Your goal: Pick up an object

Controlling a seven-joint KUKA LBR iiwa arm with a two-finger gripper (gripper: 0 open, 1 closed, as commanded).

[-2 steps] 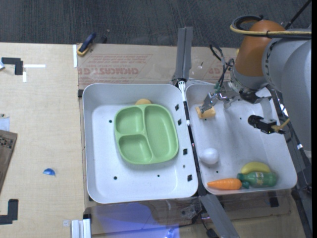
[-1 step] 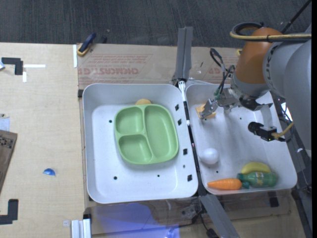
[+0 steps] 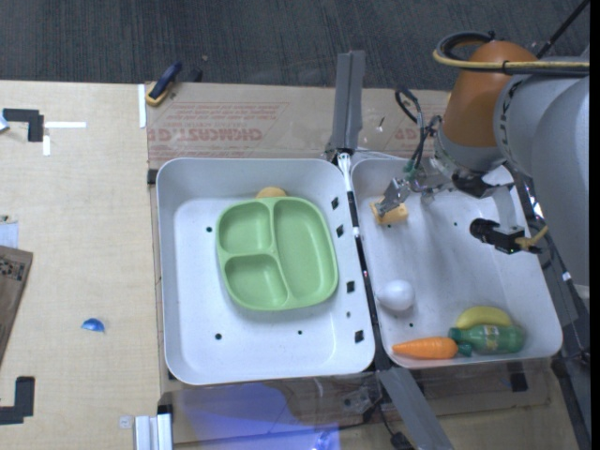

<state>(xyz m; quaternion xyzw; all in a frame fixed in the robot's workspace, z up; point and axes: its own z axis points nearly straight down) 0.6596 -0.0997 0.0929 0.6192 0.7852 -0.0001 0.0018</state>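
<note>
The tool (image 3: 395, 198) is clenched on a tan block (image 3: 390, 213) at the far left corner of the right bin (image 3: 534, 279). Block appears light, rigid, possibly crumbly; grip its flat sides.

A yellowish object (image 3: 272, 193) in the left bin (image 3: 178, 279) is mostly hidden behind the far rim of the green divided plate (image 3: 277, 251); only a small arc is seen, and its kind cannot be told. The arm (image 3: 553, 111) is cut off by the right edge. The end effector (image 3: 401, 195) is too small and cluttered for the state of its fingers to be judged; whether the tan piece (image 3: 391, 213) just below it is gripped or merely touched cannot be told. The green object (image 3: 489, 338) in the right bin (image 3: 450, 261) is blurred, and the banana (image 3: 483, 316) is partly covered by it. At the left edge, a brown board (image 3: 9, 289) on the table (image 3: 75, 223) is cut off.
</note>
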